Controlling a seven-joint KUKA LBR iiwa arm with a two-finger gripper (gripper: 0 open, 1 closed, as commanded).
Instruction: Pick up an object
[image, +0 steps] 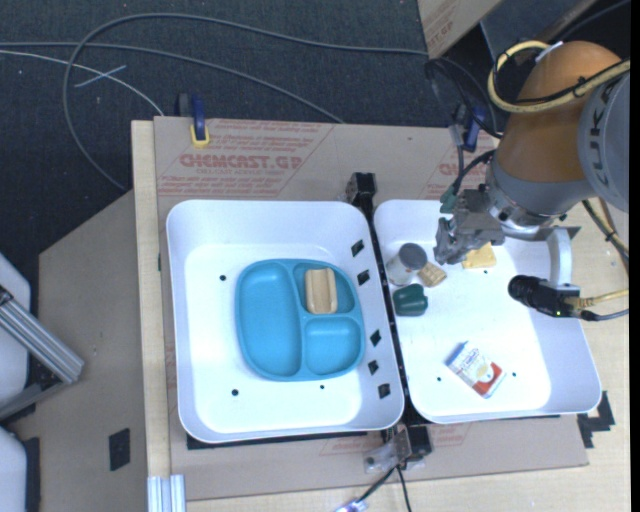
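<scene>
Fingers (455, 245) low in right bin (560, 390), aperture not discernible. Small tan block (433, 274) just beside, near grey cup (406, 262). Judged light, rigid; pinch my grip across flat sides.

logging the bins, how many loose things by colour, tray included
blue: 1, the divided tray
tan: 2, block in the tray, small piece in the right bin
yellow: 1, piece by the pincer
green: 1, lump
grey: 1, round thing
white and red: 1, packet
total: 7
</scene>
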